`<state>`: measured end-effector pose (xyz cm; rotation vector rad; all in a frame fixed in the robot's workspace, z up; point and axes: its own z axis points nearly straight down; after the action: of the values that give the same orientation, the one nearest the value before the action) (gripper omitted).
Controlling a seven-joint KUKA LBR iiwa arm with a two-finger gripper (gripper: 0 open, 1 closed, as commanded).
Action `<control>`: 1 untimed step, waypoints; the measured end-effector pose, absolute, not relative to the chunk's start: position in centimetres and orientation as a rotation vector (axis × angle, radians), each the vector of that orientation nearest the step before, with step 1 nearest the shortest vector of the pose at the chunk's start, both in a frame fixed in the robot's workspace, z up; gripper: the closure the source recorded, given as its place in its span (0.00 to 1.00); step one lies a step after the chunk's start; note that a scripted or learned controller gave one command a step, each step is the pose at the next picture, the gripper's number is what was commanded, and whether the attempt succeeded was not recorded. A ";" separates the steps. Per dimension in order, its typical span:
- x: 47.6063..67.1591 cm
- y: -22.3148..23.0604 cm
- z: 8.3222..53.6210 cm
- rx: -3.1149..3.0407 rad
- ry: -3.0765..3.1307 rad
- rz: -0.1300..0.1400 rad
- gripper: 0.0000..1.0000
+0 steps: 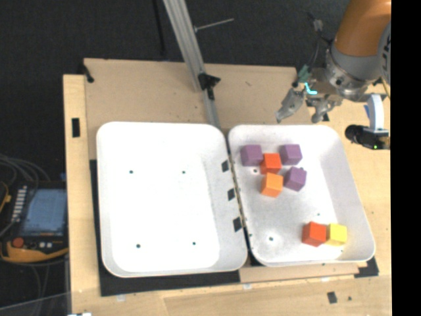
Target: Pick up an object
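Hand (304, 109) hangs above the right bin's (352, 176) far edge, fingers spread, nothing between them. Blocks all sit in that bin: three purple (250, 155), two orange (271, 184) clustered near the top, an orange one touching a yellow one (337, 234) lower right. Left bin (112, 196) bare. No grasp made; descent, grip, lift all remain.

The arm enters at two o'clock, orange band uppermost; its gripper (304, 108) hangs with fingers seemingly spread, holding nothing
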<state>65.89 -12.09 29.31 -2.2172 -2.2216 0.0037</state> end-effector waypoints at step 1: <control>65.9 -12.1 29.6 -2.219 -2.226 0.001 0.00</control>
<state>65.94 -12.14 29.59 -2.2192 -2.2262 0.0015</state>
